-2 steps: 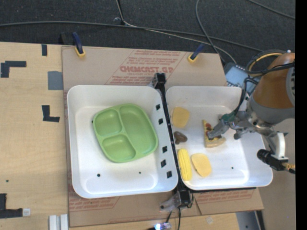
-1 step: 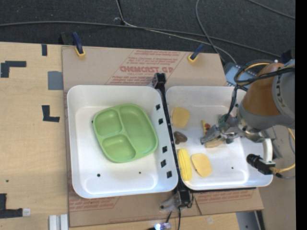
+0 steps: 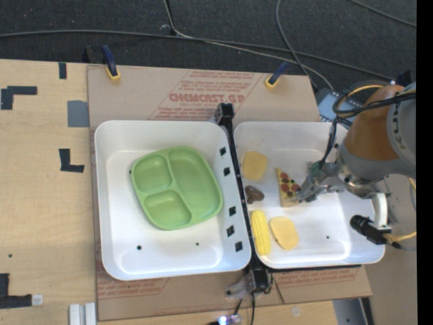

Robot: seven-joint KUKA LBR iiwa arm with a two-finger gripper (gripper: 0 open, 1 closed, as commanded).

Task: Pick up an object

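Reaching in from the right, with the grey arm's two-finger gripper (image 3: 312,187) sitting low inside the right-hand shallow white bin (image 3: 325,128). Pressing up against, or at least coming just beside, the right edge of the triangular toy pizza slice with red and dark toppings (image 3: 287,186); impossible to tell whether clenching, released or grasping anything.

Lying in that same bin, left of the slice: a pale yellow rounded flat piece (image 3: 254,165) near the divider, a small brown lump (image 3: 254,194) just below it, a yellow toy corn cob (image 3: 260,231) stretching along the left wall, and a yellow oval piece (image 3: 284,233) just beside the cob.

Resting in the left-hand shallow white bin (image 3: 101,181), slightly turned: a light green plastic plate with three compartments (image 3: 176,188).

Sitting under both bins: a brown cardboard sheet with red lettering (image 3: 196,93), being held at its far edge by two blue-and-yellow clamps (image 3: 110,63).
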